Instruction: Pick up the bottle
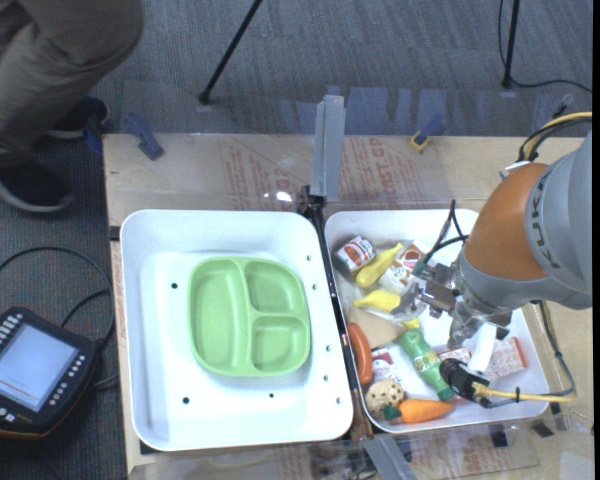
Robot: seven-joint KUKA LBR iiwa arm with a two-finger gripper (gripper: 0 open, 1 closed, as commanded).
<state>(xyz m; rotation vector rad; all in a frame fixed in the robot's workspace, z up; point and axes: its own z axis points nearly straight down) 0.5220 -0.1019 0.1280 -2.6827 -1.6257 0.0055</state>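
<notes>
Green bottle (421, 359) lies in the right bin (540, 353), wedged among toys under the gripper (467, 338), whose grip state cannot be told, so a neighbouring carrot (425, 410) might be snagged instead.

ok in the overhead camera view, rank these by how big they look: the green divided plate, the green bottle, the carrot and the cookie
Largest to smallest as they appear:
1. green divided plate, by far the largest
2. green bottle, though the arm covers part of it
3. carrot
4. cookie
The carrot and cookie look close in size, so their order is unsure.
</notes>
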